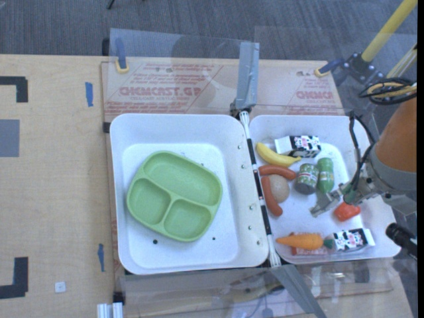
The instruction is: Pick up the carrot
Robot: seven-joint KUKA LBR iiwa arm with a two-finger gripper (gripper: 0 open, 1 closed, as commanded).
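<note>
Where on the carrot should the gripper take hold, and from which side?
Grip the carrot at its thick orange middle, coming straight down from above. It lies flat, lengthwise left to right, near the right bin's front wall, so the fingers should close across its narrow width, clear of the milk carton at its leafy end.

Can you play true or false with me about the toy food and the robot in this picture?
1. The carrot lies in the right bin. True.
2. The green plate sits in the right bin. False: it sits in the left bin.
3. The banana is on the green plate. False: it lies in the right bin, near the top.
4. The gripper is holding the carrot. False: the carrot lies apart from it, near the bin's front edge.
5. A red piece of toy food lies beside the gripper. True.
</note>
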